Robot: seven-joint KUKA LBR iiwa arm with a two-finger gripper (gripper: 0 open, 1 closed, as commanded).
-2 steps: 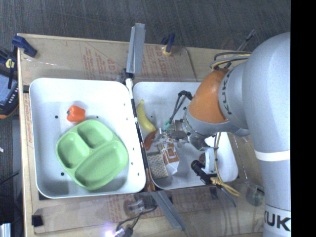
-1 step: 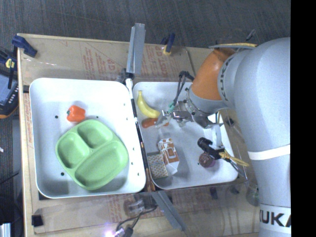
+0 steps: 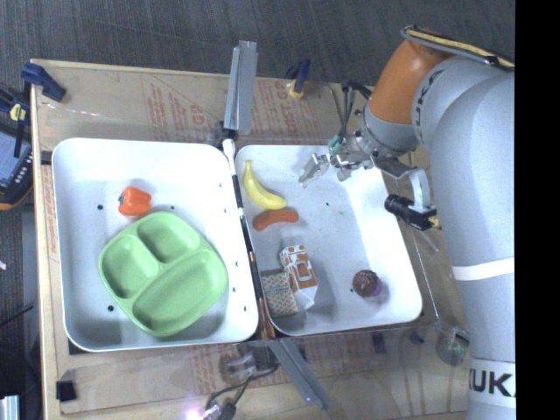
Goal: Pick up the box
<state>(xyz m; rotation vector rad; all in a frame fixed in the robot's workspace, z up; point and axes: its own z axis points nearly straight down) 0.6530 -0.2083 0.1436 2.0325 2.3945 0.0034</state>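
Arm raised at the upper right; box left lying in the right bin.

The green divided plate [image 3: 163,272] is seen in the left bin [image 3: 74,160]. The box [image 3: 298,275] lies low in the right bin [image 3: 385,243], below the banana [image 3: 257,189] and sausage [image 3: 275,219]. The gripper [image 3: 327,166] is spread open, grasping nothing.

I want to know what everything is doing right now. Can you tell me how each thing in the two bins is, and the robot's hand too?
gripper: over the right bin's far end, holding nothing
box: lying tilted in the right bin, untouched
banana: lying flat, right bin
sausage: lying beside the banana
purple cupcake: upright, right bin
green plate: flat in the left bin
orange pepper: lying beside the plate
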